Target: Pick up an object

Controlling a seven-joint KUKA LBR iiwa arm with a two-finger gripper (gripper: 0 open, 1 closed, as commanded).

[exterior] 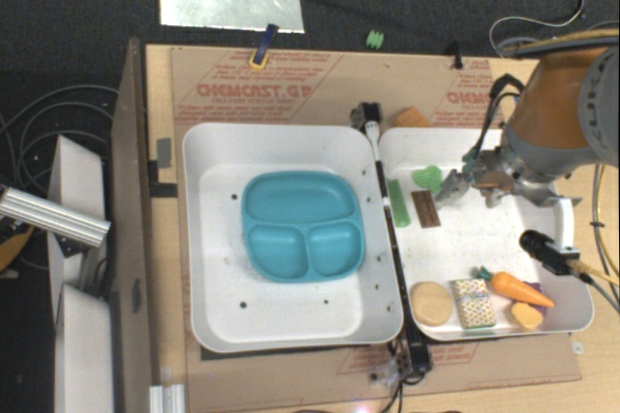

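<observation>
Bins sit side by side on the counter, both shallow and white. From where I stand, the left bin carries a teal divided plate lying flat near its middle. The right bin has the small things: a green piece up near its far left corner, a green stick lying along the left wall, and a brown bar just beside the stick. Along the near edge lie a round tan cookie, a patterned block touching it, a carrot, and a yellow-orange chunk under the carrot's tip.

The arm reaches in from the right, and its pincer hangs low over the right bin, just beside the green piece and above the brown bar. I cannot tell whether it is clenched or released, nor whether it touches anything.
</observation>
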